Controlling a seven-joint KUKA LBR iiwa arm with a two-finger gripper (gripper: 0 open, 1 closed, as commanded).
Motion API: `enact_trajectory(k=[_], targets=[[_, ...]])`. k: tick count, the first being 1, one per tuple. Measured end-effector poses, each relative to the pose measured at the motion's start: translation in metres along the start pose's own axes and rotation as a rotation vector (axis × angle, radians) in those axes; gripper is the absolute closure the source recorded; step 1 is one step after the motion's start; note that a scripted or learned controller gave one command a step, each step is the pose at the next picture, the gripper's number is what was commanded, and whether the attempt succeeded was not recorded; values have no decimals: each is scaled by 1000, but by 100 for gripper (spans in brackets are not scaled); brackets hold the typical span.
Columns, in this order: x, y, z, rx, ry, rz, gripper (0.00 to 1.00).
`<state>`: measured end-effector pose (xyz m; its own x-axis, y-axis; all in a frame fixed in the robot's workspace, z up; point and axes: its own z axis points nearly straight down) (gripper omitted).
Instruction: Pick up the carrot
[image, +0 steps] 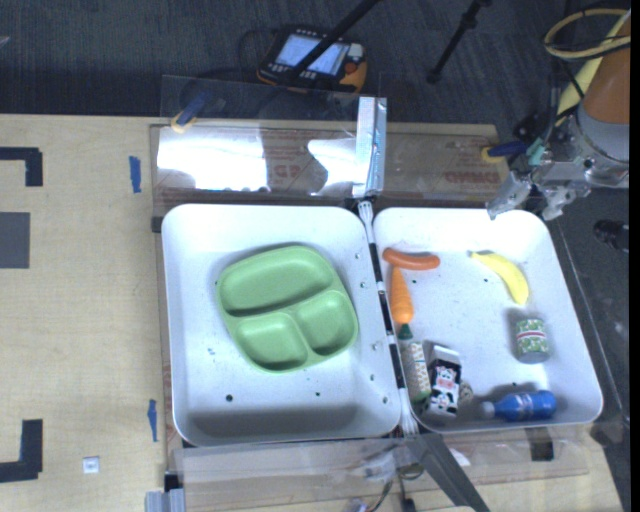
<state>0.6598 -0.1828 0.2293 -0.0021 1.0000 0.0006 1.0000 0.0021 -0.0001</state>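
One fixed camera hangs above the bench, looking down at a slant (both bins fully in frame).

A carrot lay along the right bin's left wall, below a sausage, while the gripper hovered above its far rim

The carrot is orange with a small green top (the green end points toward the near edge). It lies flat in the right-hand bin, lengthwise along the bin's left wall, just below an orange-red sausage.
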Motion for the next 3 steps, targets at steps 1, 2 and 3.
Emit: enact_trajectory(k=[1,2,3], targets=[[71,-12,65,-1,0,-70,0],[158,-19,44,1,0,-153,0],[184,-76,45,1,0,-76,0]])
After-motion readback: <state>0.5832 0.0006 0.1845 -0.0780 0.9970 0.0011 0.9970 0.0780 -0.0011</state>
